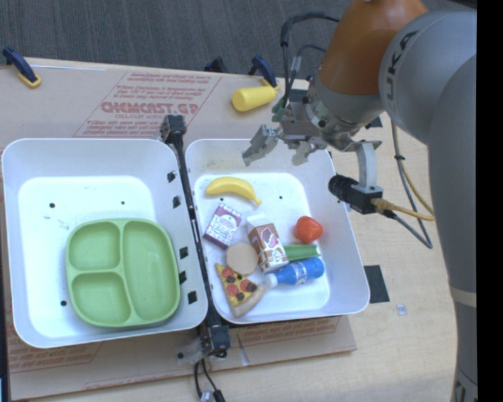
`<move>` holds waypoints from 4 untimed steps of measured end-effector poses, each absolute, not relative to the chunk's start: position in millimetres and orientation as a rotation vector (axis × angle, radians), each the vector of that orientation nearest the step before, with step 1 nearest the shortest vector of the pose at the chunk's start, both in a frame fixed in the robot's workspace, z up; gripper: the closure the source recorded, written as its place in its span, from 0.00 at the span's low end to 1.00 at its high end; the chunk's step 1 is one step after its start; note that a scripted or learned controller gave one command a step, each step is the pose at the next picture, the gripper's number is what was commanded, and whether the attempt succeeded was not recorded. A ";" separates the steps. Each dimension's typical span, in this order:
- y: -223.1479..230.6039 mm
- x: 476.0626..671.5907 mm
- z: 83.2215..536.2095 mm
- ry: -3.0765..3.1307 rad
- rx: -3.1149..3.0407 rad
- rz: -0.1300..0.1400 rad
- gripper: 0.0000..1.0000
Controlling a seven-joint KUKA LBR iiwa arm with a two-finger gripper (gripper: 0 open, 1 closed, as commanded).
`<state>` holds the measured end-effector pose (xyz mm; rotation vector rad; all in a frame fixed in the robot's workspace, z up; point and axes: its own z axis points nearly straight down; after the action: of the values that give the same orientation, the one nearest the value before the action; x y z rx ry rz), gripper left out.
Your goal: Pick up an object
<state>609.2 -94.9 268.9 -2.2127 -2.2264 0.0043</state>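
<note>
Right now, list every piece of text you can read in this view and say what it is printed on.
"CHEMCAST GP": red print on the brown board behind the bins.
Smaller red lines around it: too blurred to read.
"KUKA", partly visible: on the grey arm.
Purple carton and brown carton labels: too small to read.

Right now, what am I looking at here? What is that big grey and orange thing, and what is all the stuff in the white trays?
The grey and orange thing is a robot arm, reaching in from the right. One camera fixed above the bench looks down at a slant. At the arm's end is its gripper, hovering above the right bin's far edge with open fingers and nothing between them. That bin holds toy food: a banana, a tomato, a pizza slice, a blue bottle and small cartons. The left bin holds a green divided plate. A yellow object lies on the bench behind.
</note>
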 end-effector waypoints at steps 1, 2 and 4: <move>-97.0 630.9 333.2 -2.228 -2.215 0.001 0.00; -174.9 631.3 371.5 -2.226 -2.218 0.002 0.00; -211.5 528.3 105.1 -2.227 -2.216 0.000 0.00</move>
<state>528.3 -211.5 105.1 -2.2162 -2.2268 0.0003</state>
